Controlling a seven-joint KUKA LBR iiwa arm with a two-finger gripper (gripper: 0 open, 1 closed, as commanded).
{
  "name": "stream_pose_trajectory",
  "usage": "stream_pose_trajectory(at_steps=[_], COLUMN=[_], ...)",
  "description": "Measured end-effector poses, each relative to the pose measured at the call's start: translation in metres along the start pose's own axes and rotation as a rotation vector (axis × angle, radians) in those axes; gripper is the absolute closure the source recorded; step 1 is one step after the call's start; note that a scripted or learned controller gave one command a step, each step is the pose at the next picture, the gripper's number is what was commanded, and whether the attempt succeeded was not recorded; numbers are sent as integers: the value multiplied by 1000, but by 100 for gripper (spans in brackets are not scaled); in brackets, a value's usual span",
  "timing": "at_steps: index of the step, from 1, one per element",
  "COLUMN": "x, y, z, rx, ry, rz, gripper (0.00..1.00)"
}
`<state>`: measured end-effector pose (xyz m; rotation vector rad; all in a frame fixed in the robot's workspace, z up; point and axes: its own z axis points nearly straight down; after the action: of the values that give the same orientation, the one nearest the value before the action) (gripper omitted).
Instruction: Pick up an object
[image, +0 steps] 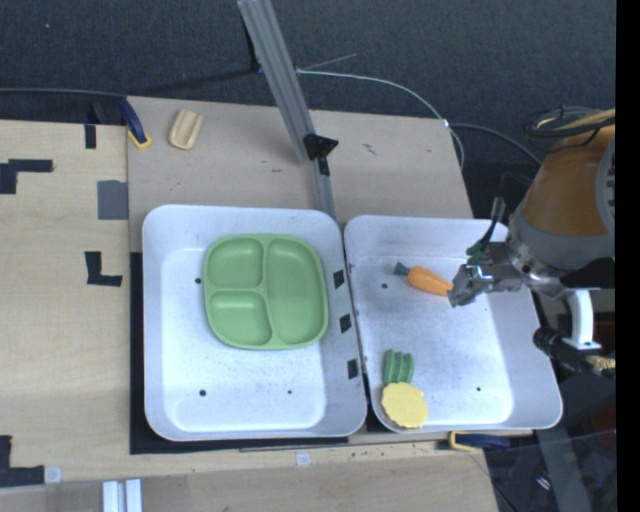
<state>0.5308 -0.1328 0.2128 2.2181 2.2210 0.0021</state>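
- Your pincer (463, 293) sits just right of the carrot (429, 281) in the right bin (520, 345).
- Whether its fingers are apart, you cannot tell.

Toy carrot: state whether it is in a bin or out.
In. The toy carrot lies on the floor of the right bin, beside the gripper.

Even, fairly bright overhead light with soft, faint shadows. The two white bins (250, 225) read slightly bluish, without harsh glare. The picture is low resolution and mildly soft throughout; the dark carpet (420, 40) shows grainy speckle.
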Motion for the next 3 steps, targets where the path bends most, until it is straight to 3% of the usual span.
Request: stream_pose_trajectory(at_steps=[1, 3], x=[0, 98], y=[1, 42], z=[-23, -29], rx=[1, 4], ry=[1, 3], rz=[0, -5], gripper=[100, 100])
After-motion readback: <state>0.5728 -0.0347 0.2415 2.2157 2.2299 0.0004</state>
